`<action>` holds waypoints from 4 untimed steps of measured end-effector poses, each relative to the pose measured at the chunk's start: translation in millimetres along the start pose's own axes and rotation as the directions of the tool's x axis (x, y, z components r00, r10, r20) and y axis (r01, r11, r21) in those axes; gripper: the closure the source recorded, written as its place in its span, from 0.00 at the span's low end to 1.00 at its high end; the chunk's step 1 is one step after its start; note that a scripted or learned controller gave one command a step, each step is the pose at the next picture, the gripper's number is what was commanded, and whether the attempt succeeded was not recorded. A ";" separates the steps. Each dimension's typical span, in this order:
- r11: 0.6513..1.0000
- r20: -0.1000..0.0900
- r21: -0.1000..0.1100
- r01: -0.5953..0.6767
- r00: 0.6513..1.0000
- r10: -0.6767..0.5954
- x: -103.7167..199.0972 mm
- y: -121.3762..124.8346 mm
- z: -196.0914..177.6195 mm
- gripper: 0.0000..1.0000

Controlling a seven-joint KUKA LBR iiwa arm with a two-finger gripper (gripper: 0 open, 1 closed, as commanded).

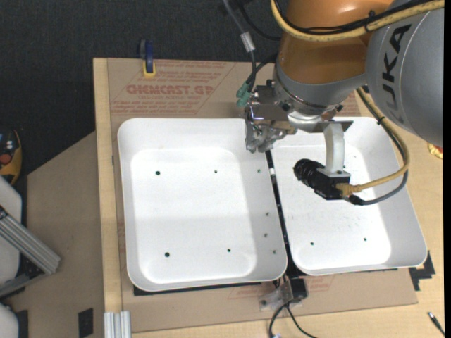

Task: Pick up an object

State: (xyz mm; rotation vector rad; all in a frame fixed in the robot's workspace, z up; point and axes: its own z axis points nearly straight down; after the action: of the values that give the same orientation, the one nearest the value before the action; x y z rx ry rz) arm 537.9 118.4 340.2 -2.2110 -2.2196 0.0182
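Gripper (258, 141) sat low at the back rim where the view's left bin (183, 210) met the right bin (338, 238), probably reaching for an object in that corner; couldn't tell whether it was open, shut or holding anything, object likely hidden beneath it

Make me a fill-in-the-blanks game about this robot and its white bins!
1. The band above the arm's wrist is coloured ___.
2. The gripper hangs near the far end of the seam between the ___ white bins.
3. The clamp on the far edge of the brown board is blue and ___.
Missing words: orange, two, yellow.
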 end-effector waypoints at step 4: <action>1.000 -0.003 -0.005 0.002 1.000 -0.002 -18.8 102.4 99.8 1.00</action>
State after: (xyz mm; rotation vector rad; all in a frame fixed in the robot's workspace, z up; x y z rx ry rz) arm 639.0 99.8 239.0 -2.2105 -2.2227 0.0089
